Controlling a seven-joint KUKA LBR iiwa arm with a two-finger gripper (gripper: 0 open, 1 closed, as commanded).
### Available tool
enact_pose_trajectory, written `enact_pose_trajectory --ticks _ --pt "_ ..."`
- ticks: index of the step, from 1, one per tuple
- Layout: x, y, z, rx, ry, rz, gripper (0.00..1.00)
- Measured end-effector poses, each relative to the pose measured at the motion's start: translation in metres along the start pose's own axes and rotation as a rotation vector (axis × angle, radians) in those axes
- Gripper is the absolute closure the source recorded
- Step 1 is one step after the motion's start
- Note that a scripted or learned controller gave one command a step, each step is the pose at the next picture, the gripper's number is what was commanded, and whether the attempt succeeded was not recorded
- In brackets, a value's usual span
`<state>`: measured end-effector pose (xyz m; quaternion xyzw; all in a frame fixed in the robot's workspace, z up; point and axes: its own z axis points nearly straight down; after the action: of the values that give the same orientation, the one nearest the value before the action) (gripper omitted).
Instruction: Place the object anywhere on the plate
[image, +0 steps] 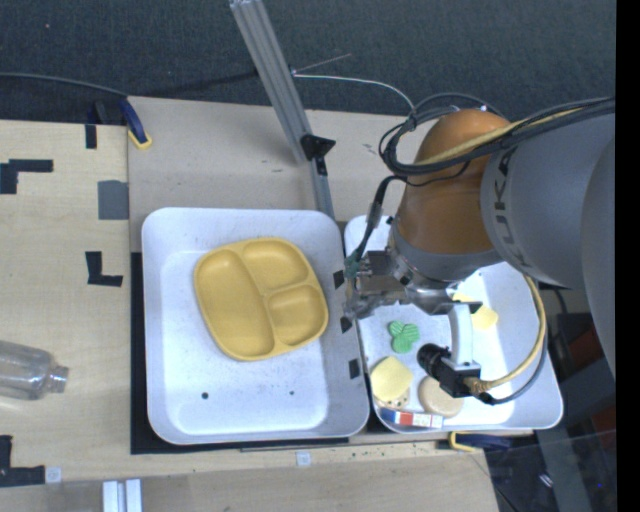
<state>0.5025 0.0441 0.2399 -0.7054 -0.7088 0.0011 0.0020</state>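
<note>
A: Starting with the biggest thing, what fills the right of the frame?

B: The grey arm (560, 190), smooth and rounded, with an orange band (455, 185) bulging above the wrist. It covers much of the right bin (535, 395) and runs off the right edge.

A: And the bins?

B: Two shallow white bins lie side by side on the pale wooden surface (60, 300). The left bin (175, 390) holds the plate (262, 297), a matte yellow, rounded one split into three compartments, with nothing on it.

A: The smaller pieces?

B: All in the right bin, near the bottom centre: a pale yellow rounded object (391, 379), a tan disc (440, 399) partly behind a black cable, a small green ridged piece (403, 335), and a little yellow piece (485, 319).

A: The fingers?

B: They sit at centre frame (372, 293), over the bins' shared edge, dark and cluttered. I cannot tell their spread or whether they grip anything.
</note>
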Motion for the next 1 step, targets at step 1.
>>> enact_pose_trajectory --ticks 1 --pt "0.0257 0.0345 0.0063 -0.003 -0.001 0.0 1.0"
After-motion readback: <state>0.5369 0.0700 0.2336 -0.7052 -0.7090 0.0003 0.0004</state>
